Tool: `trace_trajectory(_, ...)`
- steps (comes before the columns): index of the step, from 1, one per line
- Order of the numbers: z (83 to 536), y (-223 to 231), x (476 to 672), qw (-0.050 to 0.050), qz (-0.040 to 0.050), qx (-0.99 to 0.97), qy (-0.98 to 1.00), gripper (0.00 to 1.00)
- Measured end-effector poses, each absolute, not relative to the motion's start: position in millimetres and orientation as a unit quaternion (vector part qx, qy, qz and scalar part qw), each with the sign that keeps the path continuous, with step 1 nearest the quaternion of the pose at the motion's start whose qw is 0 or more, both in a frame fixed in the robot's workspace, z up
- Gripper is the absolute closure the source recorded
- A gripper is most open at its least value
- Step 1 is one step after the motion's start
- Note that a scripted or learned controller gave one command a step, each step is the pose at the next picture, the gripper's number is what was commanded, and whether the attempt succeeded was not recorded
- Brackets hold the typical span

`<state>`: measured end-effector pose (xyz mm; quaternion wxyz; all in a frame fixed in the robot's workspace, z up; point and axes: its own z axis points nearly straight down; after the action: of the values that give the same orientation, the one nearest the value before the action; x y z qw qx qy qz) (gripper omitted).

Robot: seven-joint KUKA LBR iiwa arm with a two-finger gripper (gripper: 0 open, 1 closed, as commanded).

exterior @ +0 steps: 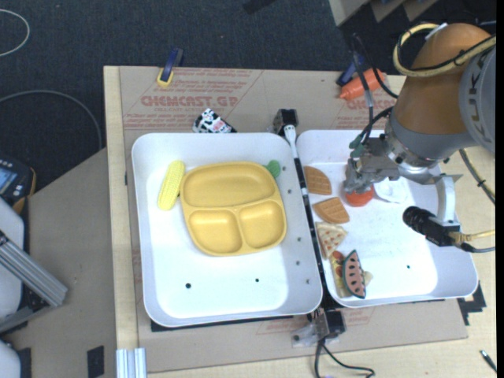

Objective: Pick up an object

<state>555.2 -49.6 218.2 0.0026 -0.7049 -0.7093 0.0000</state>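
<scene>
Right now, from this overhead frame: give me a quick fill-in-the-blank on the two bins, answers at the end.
1. The yellow divided tray lies in the ____ bin as seen from the camera.
2. The toy corn cob lies just ____ of that tray in the view.
3. The gripper is down over a small ____ object in the right bin.
4. The watermelon slice lies near the right bin's ____ edge in the view.

Answers: left; left; red; lower
</scene>
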Motion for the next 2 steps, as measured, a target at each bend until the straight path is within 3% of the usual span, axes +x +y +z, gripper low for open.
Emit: trace_trajectory(2,234,53,552.2,-0.001,-0.002,-0.705,-0.709,1.0)
